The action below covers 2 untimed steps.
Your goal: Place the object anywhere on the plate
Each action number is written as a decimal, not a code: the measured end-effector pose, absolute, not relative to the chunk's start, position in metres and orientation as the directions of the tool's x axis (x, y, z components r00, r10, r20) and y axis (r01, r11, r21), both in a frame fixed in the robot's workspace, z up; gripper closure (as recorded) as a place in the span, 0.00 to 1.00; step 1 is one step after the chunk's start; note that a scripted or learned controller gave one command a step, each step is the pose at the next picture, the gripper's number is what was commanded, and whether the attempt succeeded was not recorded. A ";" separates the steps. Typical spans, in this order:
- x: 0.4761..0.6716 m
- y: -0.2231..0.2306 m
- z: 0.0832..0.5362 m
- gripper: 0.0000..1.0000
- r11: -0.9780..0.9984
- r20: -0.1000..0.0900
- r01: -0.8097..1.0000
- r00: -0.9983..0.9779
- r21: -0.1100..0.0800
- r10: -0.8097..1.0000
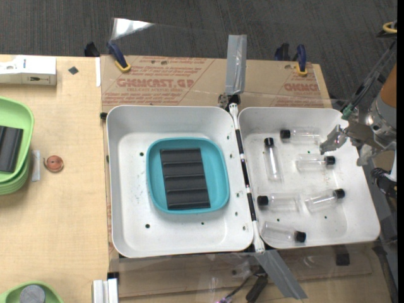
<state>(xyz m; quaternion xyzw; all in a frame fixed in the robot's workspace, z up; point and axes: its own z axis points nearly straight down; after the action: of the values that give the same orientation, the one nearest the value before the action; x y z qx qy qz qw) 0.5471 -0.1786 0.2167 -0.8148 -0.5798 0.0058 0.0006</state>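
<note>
1. Left bin (126,232): teal plate (187,175) near the middle, dark ribbed block (184,178) lying on it. No vial on the plate yet.
2. Right bin (360,229): several clear vials with black caps, scattered and lying flat. One near the left wall (271,158), one at the top (298,133), one right of middle (315,163), two lower down (276,202) and (323,199), one at the bottom edge (281,235).
3. Gripper (331,141) reaching in from the right, poised over the upper right part of the right bin, tip close to the vial right of middle and the top one.
4. Fingers: cannot tell whether spread or pressed together; too small and edge-on. Nothing visibly pinched.
5. Step in hand, judged: the pick, early. Gripper appears to be on approach above the vials, no object secured, placement not begun.
6. Next move calls for: dropping onto one vial, closing across its narrow body rather than along its length, then lifting clear of the bin wall.
7. After that: carrying left over the divider between the bins and releasing above the plate, either on the ribbed block or the teal rim beside it.
8. Risk, judged: clear round vials likely to roll or slip out of a pinch; neighbouring vials close enough to get nudged.
9. Tabletop (63,232) left of the bins holds a green tray (14,122), not part of the task.
</note>
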 end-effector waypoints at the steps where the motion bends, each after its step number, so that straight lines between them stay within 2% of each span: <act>1: 0.565 -0.204 0.373 0.00 -0.468 -0.004 0.884 0.468 -0.002 0.884; 2: 0.625 -0.201 0.440 0.00 -0.528 -0.004 0.849 0.528 -0.003 0.849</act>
<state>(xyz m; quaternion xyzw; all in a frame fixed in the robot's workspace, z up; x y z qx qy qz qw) 0.6253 -0.2006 0.4400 -0.8740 -0.4859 0.0024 0.0005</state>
